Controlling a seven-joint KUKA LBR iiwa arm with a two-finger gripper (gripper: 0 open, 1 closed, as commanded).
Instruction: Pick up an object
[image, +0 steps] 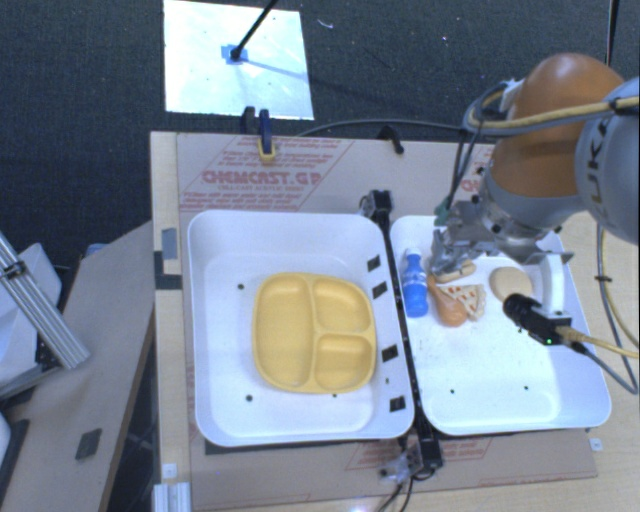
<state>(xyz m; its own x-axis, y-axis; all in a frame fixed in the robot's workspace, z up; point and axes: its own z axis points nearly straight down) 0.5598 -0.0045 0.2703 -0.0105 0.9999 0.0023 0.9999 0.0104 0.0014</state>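
Two white bins are seen side by side on a bench, viewed from above at a slant. In the left bin (215, 300) a yellow divided plate (313, 332) lies flat near the middle. In the right bin (520, 400), close to its left wall, a blue bottle (414, 285) is seen. Just right of it lies an orange and tan object (456, 300), and further right a pale round object (508, 279). The gripper (452, 262) is lowered over the upper end of the orange object, at or touching it; nothing is clearly seen held. Whether it is parted or closed cannot be told. Above it the arm's orange band (560, 110) is seen.
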